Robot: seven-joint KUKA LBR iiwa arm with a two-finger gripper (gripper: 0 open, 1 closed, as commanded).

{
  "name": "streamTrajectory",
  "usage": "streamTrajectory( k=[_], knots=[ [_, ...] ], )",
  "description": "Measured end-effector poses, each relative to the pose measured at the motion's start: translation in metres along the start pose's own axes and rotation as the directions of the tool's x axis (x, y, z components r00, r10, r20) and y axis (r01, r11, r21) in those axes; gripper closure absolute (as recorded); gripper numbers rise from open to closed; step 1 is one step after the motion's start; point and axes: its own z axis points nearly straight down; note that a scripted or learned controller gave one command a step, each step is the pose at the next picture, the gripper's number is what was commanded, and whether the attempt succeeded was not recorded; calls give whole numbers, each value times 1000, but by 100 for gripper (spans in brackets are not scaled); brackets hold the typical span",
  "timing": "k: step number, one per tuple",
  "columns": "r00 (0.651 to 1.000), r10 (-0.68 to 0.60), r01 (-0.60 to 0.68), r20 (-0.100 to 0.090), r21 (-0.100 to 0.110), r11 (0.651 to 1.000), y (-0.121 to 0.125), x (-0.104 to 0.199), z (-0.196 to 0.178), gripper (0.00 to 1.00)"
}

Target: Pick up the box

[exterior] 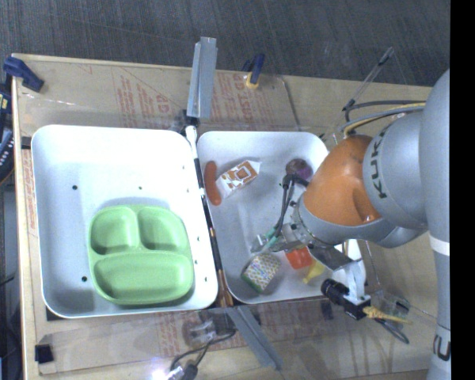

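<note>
Camera view shows a green divided plastic tray [140, 256] in the left white bin [55, 149], a small patterned box [260, 272] at the right bin's [245, 145] near edge, and the end effector [289, 240] just beside it, grip unreadable.

One fixed camera looks down at a slant on both bins [39, 212], the arm [396, 172] entering from right

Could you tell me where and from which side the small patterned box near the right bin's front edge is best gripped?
Probably from above, across the short sides of the box. It lies flat and tilted near the front wall of the right bin; the gripper and a red item crowd its right side.
</note>
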Motion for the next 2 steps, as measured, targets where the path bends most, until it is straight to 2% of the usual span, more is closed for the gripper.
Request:
streamTrajectory(
  k=[1, 2],
  knots=[
    [1000, 0, 0, 0, 0, 1000, 0, 0, 0, 0],
    [1000, -12, 13, -9, 10, 1000, -3, 5, 15, 0]
  ],
)
